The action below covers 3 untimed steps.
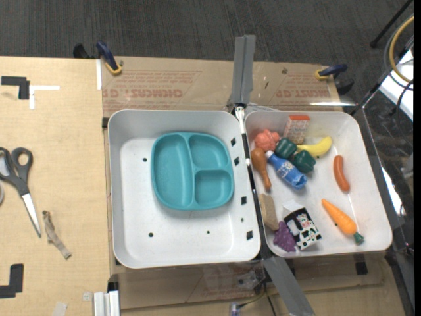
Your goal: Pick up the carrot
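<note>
Inside the right shallow white bin (368, 176), near its front right corner, lies the tapered orange plastic carrot (339, 218) with a small green stalk end. Beside it in that bin are a smooth red sausage (340, 173), a curved yellow banana (315, 147), a blue bottle (289, 171), a brown drumstick (262, 166) and a cow-patterned black-and-white carton (304, 228). Alone in the left white bin (125, 196) sits a teal three-compartment plastic plate (192, 170).

- Carrot (339, 217) lies near the right bin's (368, 176) near-right corner; bare floor on its left and far sides.
- Sausage (341, 173) and milk carton (304, 228) stand apart from it.
</note>
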### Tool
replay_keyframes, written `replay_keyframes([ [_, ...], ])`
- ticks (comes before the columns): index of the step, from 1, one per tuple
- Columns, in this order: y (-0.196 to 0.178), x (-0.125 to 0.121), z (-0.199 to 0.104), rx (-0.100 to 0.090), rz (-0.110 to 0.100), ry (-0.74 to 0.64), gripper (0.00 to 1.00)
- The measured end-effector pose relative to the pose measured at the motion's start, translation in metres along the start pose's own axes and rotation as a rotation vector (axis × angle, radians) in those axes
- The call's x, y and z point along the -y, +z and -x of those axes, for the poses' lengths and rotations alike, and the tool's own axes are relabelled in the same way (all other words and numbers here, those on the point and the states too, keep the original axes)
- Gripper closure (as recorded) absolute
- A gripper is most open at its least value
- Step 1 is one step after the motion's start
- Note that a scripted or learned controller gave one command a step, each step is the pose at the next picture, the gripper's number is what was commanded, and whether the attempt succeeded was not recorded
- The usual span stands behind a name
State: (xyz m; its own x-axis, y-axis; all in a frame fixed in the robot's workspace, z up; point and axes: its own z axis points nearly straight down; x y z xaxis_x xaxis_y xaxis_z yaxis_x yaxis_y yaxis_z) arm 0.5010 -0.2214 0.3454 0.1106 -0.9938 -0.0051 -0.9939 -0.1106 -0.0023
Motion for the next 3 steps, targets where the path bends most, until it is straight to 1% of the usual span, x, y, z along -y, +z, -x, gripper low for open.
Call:
replay_keyframes([
  [1,-0.019,0.025,0.003,0.001,0.0,-0.281,1.0],
  [2,0.217,0.017,0.007,0.002,0.005,-0.658,1.0],
  [3,0.254,-0.013,0.052,-0.001,0.004,-1.262,1.0],
])
